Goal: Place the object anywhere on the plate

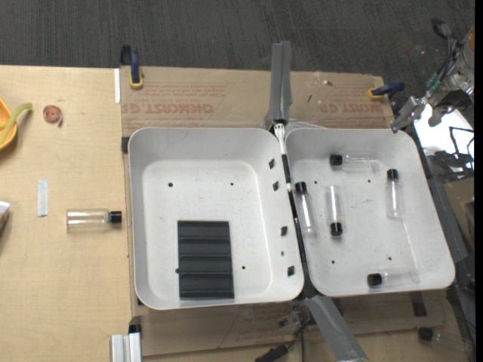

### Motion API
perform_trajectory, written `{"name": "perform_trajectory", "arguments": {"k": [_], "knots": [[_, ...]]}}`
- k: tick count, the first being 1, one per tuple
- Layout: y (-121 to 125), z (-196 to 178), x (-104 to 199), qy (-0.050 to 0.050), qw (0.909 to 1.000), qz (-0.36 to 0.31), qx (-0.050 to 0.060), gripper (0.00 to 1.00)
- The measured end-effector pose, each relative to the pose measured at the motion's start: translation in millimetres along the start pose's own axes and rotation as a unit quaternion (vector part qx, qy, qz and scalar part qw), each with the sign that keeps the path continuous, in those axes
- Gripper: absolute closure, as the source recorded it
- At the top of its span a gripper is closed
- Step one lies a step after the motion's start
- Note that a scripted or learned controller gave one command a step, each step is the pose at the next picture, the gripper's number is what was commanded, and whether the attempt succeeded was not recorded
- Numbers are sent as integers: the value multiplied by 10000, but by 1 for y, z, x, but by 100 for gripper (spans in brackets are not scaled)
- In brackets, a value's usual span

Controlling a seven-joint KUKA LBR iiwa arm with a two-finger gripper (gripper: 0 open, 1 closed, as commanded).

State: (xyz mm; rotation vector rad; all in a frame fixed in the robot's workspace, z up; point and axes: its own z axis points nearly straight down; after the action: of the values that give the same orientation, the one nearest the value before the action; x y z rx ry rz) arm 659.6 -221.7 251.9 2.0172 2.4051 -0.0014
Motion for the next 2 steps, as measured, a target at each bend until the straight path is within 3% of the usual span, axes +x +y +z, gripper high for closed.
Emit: {"name": "perform_trajectory", "arguments": {"k": [1,2], "knots": [[0,-180,-1,2,9998,-195,4,0],[-11,-189,1,6,9991,416,15,0]]}}
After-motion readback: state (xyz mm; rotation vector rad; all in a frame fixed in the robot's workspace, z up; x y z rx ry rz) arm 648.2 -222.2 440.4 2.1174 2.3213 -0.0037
